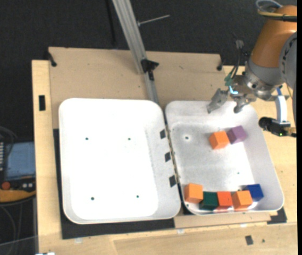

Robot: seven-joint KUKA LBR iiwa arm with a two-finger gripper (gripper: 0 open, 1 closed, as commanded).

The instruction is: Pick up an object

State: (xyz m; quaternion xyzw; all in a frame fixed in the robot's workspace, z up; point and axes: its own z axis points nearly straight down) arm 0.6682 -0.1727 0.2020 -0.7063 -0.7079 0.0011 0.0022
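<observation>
My gripper (227, 104) hangs over the far edge of the right bin (223, 166), its two grey fingers spread apart with nothing between them. An orange block (219, 139) and a purple block (237, 134) lie side by side a little in front of it, in the bin's far half. Along the bin's near wall sits a row of blocks: an orange one (194, 192), a dark green one (210, 200), two more orange ones (225, 198) (242, 198) and a blue one (254, 191).
The left bin (111, 161) lies beside the right one. A slanted metal pole (132, 31) rises from the bench behind the bins. A blue box and cables (13, 166) sit off the bench at the left.
</observation>
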